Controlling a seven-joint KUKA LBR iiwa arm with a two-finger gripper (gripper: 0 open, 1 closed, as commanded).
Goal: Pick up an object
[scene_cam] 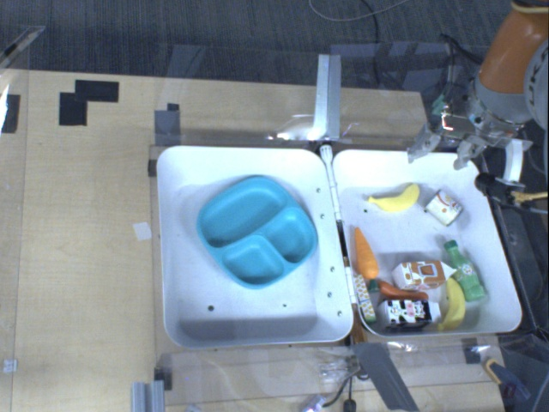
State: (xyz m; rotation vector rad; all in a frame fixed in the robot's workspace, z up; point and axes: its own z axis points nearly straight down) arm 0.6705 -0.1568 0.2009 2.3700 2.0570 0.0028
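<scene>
Across the pale wooden worktop (pixel 77 256) you have two shallow white plastic bins side by side. Your left bin (pixel 184 316) carries one thing, a blue plastic plate with three compartments (pixel 256 230), lying near its middle. Your right bin (pixel 506 303) carries the candidates for picking: two yellow toy bananas, one (pixel 395 200) lying alone near the far wall and the other (pixel 454 303) standing on its curve at the near right; one orange toy carrot (pixel 365 254) along the left wall; one small white carton (pixel 443 207) tilted just right of the far banana; one green bottle (pixel 464 271) lying at the right; one orange-and-white box (pixel 419 274) in the middle; and one black-and-white box (pixel 405 313) at the near wall. A red-orange piece lies between those two boxes, too hidden for you to name. The near cluster is packed tight, pieces touching, while the far banana and carton lie well apart from it. Your claw (pixel 446 150) hangs above the right bin's far rim, its two grey fingers (pixel 421 147) spread apart with nothing between them.
</scene>
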